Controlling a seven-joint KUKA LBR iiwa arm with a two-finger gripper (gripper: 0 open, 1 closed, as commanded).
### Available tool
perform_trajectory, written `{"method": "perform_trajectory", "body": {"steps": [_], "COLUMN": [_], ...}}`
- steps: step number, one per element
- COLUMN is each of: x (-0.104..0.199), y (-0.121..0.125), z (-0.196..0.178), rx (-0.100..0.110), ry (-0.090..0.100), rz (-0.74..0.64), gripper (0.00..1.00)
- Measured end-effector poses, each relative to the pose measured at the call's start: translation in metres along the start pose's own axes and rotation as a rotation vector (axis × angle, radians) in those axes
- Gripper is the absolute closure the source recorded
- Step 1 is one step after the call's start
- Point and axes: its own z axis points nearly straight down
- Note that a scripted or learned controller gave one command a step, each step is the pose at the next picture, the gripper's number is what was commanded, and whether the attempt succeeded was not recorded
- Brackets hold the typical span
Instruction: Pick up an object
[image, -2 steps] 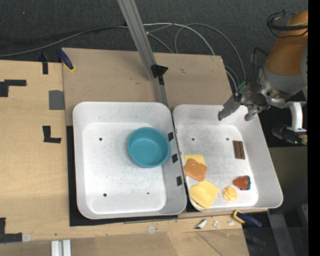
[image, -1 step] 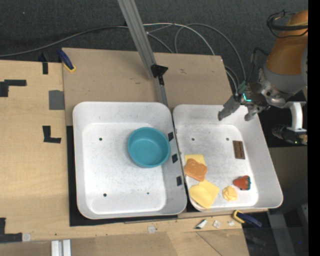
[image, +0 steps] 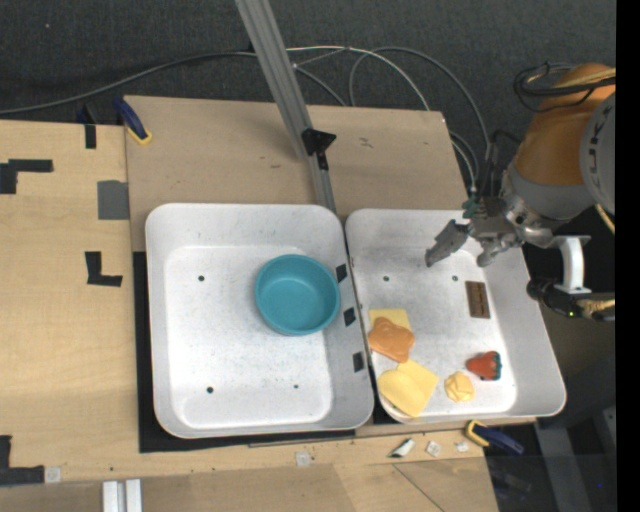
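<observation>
Slanted overhead view (fixed) of bins

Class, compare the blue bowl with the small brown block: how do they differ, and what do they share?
The blue bowl is round, hollow and large; the brown block is flat, rectangular and much smaller. The bowl sits in the left bin, the block in the right bin. Both rest on a bin floor, untouched by the gripper.

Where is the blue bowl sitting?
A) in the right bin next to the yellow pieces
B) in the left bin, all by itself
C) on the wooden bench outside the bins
B: the blue bowl sits in the left bin, while the yellow pieces lie in the right bin.
</observation>
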Motion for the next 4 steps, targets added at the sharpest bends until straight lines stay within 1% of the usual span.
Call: {"method": "perform_trajectory", "body": {"steps": [1, 2, 3, 4], "x": [-0.001, -0.008, -0.007, -0.015], "y": [0.002, 0.002, 0.004, -0.001], "z": [0.044, 0.106, 0.092, 0.036], "rx": [-0.001, 0.001, -0.004, -0.011], "ry": [0.0, 0.0, 0.0, -0.001], "rz": [-0.001, 0.0, -0.002, 0.0], "gripper": [0.0, 0.0, 1.0, 1.0]}}
